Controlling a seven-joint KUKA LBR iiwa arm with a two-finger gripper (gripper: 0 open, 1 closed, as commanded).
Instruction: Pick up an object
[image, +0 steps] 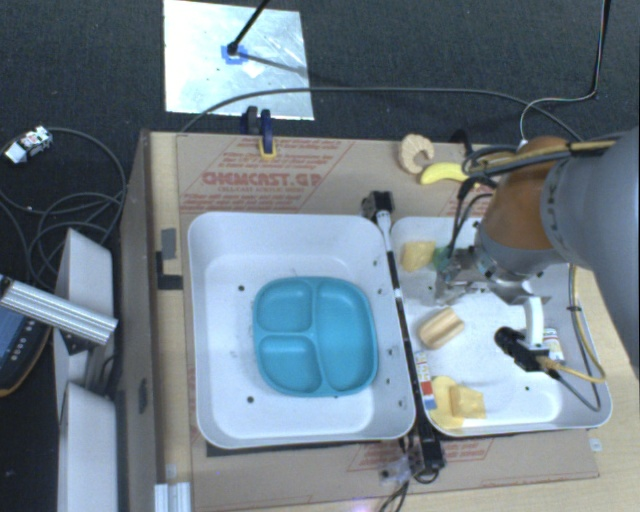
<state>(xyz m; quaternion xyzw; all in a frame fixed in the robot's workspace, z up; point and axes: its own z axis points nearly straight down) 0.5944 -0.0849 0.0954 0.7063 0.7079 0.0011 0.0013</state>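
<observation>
Over the right bin (575, 415) we see the gripper (455, 280) low near the far left corner, beside a yellow block (418, 255); we cannot tell its state. Bread roll (440, 328) lies just below it, cheese (458, 403) near the front. Left bin (215, 300) holds a blue tray (315, 335). We judge the block the likely target.

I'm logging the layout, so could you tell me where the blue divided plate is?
The blue divided plate lies in the middle of the left white bin, left of the black divider between the bins.
</observation>
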